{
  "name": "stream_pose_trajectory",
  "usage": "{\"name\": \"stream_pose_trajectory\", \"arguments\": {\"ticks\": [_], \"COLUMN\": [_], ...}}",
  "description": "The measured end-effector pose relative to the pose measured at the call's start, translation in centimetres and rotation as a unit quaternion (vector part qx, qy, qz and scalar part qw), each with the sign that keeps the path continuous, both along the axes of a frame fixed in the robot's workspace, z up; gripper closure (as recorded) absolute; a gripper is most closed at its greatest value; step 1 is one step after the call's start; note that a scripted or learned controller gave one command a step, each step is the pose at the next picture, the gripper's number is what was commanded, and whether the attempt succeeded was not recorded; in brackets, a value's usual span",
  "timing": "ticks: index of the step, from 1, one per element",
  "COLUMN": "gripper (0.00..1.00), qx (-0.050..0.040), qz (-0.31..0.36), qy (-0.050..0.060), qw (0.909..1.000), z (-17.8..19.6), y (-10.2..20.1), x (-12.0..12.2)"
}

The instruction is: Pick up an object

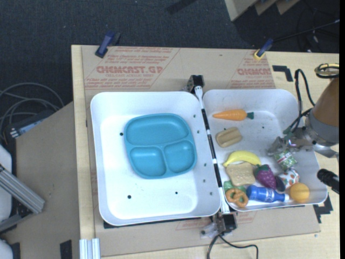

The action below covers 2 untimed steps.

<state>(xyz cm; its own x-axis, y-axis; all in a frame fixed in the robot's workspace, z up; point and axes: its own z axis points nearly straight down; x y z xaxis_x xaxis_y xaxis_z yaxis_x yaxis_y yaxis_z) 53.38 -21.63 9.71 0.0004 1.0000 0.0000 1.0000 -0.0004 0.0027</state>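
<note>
Pincer: the gripper (pixel 284 146) hangs low over the right side of the right bin (pixel 253 99), reaching in from the right edge; its metal tip is a blur of parts and I cannot tell whether it is wide, narrow or holding anything.
Arm: the grey wrist with its orange band (pixel 327 108) rises just right of the right bin's wall.
Nearest thing: a small green-and-white patterned object (pixel 286 159) lies in the right bin directly under the gripper tip; whether they touch is not clear.
Right bin, near corner: an orange fruit (pixel 299 191), a red-and-white piece (pixel 291 175), a purple grape bunch (pixel 265 175) and a blue bottle (pixel 266 193) lying on its side.
Right bin, middle: a banana (pixel 242 157) just above a slice of bread (pixel 240 173); a pretzel-like ring (pixel 236 197) at the bin's near left corner.
Right bin, far part: a carrot (pixel 232 114) and, nearer, a tan bread roll (pixel 228 137).
Left bin: the left bin (pixel 108 144), touching the right bin along their shared edge, holds a blue divided plate (pixel 160 144) at its centre.
Surface: both bins sit on a brown cardboard sheet (pixel 135 66) printed in red, clipped at the far edge by a blue clamp (pixel 107 43).
Room: dark carpet (pixel 48 20) beyond the right bin's bench, cables (pixel 21 104) at left.
</note>
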Motion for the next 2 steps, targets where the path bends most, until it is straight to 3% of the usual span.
{"name": "stream_pose_trajectory", "arguments": {"ticks": [1, 2], "gripper": [1.00, 1.00], "qx": [0.0009, 0.0006], "qz": [0.001, 0.001], "qy": [0.001, 0.000], "qw": [1.0000, 1.0000], "z": [1.1, 8.8], "y": [12.0, 18.5], "x": [-2.2, 1.1]}}
